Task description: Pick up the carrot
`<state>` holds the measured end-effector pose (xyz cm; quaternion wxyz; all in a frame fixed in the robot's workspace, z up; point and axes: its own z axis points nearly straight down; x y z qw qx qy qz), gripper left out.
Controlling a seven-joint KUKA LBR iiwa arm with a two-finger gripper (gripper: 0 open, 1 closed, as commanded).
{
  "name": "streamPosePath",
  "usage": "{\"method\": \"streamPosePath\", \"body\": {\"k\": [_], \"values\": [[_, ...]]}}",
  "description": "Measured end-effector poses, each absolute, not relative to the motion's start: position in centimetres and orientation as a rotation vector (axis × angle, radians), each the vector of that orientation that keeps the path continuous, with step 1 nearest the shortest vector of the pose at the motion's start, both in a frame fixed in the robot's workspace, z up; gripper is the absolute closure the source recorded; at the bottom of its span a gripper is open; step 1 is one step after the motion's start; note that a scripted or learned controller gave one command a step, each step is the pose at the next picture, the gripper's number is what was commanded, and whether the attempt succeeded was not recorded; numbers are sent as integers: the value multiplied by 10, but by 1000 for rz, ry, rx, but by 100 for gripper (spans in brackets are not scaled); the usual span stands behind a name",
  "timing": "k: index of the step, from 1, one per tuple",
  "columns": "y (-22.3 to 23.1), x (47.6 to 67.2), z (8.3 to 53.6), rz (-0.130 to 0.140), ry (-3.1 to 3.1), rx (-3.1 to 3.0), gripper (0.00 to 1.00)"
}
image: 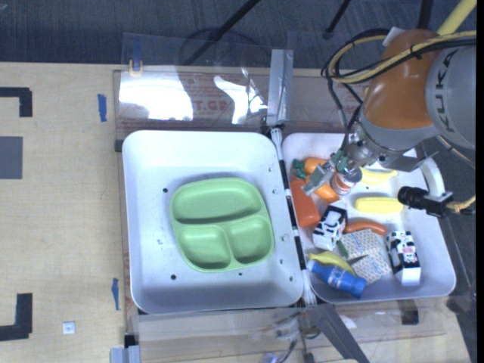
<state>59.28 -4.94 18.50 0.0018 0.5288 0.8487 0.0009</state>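
Observation:
The carrot [305,205] is an orange body with a green top, lying along the left wall of the right bin [437,278]. My gripper [337,176] hangs low over the upper left part of that bin, just right of the carrot's upper end and touching or nearly touching the orange pieces there. The wrist's orange band and grey body hide the bin's far right corner. I see nothing lifted off the pile.
The left bin [144,165] holds a green divided plate [221,223]. Around the carrot lie two yellow pieces [378,203], two black-and-white cow toys [329,228], a red piece [368,224], a woven tan item [367,252] and a blue cylinder [342,280]. Cables run at the right.

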Motion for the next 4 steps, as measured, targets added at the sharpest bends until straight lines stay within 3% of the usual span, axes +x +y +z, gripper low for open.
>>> {"method": "streamPosePath", "body": {"k": [1, 2, 3, 4], "values": [[-102, 642, 147, 3, 2800, 1412, 0], [-101, 623, 106, 4, 2785, 1434, 0], [-115, 602, 138, 3, 2764, 1487, 0], [-104, 634, 88, -8, 2978, 1000, 0]]}}
